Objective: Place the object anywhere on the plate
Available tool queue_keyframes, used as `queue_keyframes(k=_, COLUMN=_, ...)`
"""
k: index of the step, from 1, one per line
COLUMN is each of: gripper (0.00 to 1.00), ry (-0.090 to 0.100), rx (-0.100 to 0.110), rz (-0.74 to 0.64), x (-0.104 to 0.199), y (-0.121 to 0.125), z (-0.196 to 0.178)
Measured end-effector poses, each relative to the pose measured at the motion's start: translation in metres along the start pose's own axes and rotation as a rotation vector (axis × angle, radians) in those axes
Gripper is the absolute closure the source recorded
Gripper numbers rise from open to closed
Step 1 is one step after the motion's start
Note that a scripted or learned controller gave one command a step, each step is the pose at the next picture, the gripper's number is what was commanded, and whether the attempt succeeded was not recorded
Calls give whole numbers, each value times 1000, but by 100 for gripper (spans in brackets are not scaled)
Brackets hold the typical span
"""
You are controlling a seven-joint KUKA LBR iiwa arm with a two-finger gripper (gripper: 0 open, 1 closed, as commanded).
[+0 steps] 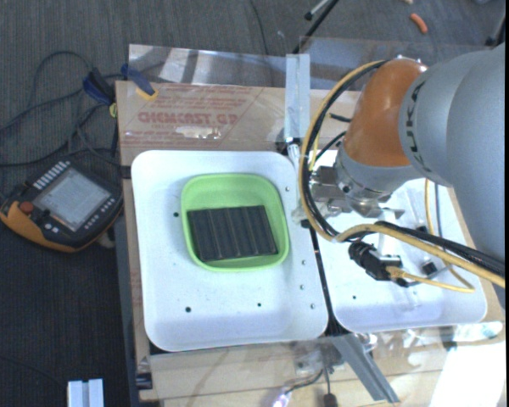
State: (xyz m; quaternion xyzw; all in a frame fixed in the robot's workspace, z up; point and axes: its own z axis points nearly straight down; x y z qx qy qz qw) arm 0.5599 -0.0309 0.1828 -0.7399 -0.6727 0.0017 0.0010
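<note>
1. Camera view: the dark ridged object (232, 233) lies flat inside the green plate (192, 195), in the left bin (229, 320).
2. Your arm (390, 125) hangs over the right bin (407, 308); I cannot tell the tool's state, so lift away clear.

The grey arm (467, 134) reaches in from the right — its orange band (386, 117) above the wrist, pointing steeply downward.

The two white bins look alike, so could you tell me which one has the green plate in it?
The left bin holds the green plate, with a dark ridged object on it; the arm overhangs the right bin.
</note>
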Motion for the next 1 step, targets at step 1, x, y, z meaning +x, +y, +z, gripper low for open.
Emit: queue_keyframes(k=1, gripper=0, ry=0, rx=0, rz=1, x=0, y=0, z=0)
